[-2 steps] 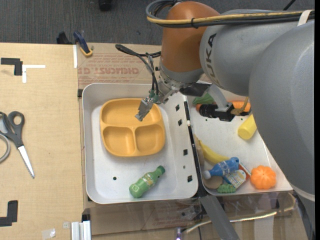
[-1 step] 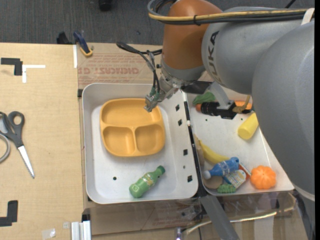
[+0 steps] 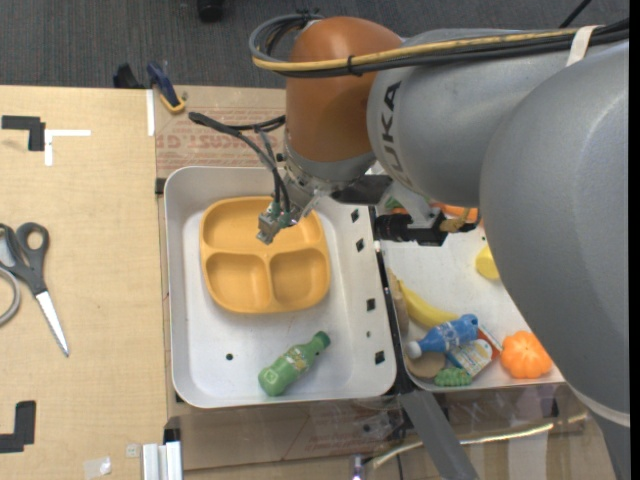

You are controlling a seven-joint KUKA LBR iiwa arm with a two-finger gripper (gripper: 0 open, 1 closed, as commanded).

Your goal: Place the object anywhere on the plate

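Taking the yellow plate (image 3: 265,258) as the landmark, well off to its left a pair of scissors (image 3: 35,268) lies on the brown board (image 3: 80,368), outside the bins. The plate itself, split into three compartments, sits in the upper half of the left bin (image 3: 190,368), and all three compartments look bare. Just below the plate, toward its right corner, a green bottle (image 3: 293,364) lies on its side on the bin floor, apart from the plate's rim. Over the plate's upper compartment, near its right end, hangs the gripper (image 3: 270,228), pointing down from the orange-banded arm (image 3: 330,88); its tips are small and dark here, and I cannot tell whether they are spread or closed, nor whether anything sits between them. To the plate's right, past the divider, the right bin (image 3: 400,363) holds a banana (image 3: 425,308), a blue bottle (image 3: 445,336) and an orange fruit (image 3: 523,356), among smaller bits partly hidden by the arm. Which item is meant for the plate is unclear. Judging by the bare plate, the placing looks not yet done, though the gripper is already in the right spot to release.
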